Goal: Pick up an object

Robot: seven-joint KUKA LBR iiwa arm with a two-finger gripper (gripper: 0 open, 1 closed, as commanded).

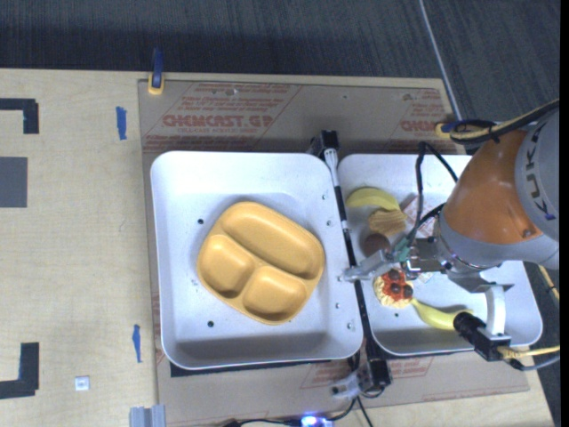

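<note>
The right bin (524,323) holds several small items. A yellow curved piece (377,200) lies near its far left corner, with a brown round piece (374,242) just in front of it. A red and orange item (392,287) lies near the bin's left wall, and a yellow banana (435,314) lies to its right, towards the front. My gripper (394,267) hangs low over the bin's left side, directly above the red and orange item and beside the brown piece. The wrist hides what lies under it. Nothing shows as lifted.
The left bin (173,238) holds a large yellow divided tray (260,261) lying upside down. A black divider (342,229) runs between the bins. The grey and orange arm (493,207) covers the right bin's middle and right. Cables trail at the front right.
</note>
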